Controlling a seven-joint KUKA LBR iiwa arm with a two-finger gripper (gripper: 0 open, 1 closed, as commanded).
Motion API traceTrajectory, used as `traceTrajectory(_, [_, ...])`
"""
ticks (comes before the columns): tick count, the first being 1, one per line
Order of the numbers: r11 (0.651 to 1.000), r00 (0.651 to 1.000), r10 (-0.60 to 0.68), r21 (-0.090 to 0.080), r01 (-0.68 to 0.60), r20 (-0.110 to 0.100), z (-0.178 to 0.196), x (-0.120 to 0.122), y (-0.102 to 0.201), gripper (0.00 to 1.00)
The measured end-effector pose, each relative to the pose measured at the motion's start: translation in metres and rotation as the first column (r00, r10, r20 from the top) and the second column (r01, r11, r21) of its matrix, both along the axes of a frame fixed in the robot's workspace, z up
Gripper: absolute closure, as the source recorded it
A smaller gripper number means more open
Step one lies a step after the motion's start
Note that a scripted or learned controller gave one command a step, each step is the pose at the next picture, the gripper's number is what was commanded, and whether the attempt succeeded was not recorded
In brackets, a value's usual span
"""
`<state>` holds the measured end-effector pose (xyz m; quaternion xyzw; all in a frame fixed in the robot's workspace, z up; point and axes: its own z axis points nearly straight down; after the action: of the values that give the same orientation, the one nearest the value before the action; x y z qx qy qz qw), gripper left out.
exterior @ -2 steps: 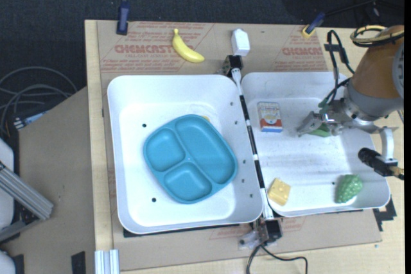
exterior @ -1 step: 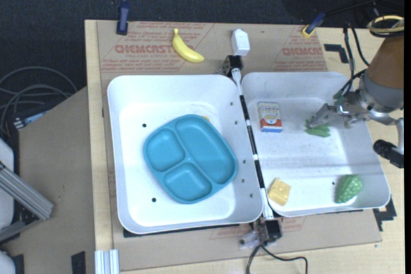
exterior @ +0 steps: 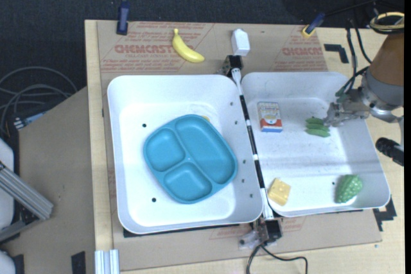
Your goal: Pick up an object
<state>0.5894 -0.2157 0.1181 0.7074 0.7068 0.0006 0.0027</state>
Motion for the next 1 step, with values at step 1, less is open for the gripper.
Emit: traceTrajectory(1, [1.0, 1.0, 0.001, 0.004, -0.001, -0.006, 0.0165, -0.021, 0.0125, 1.0])
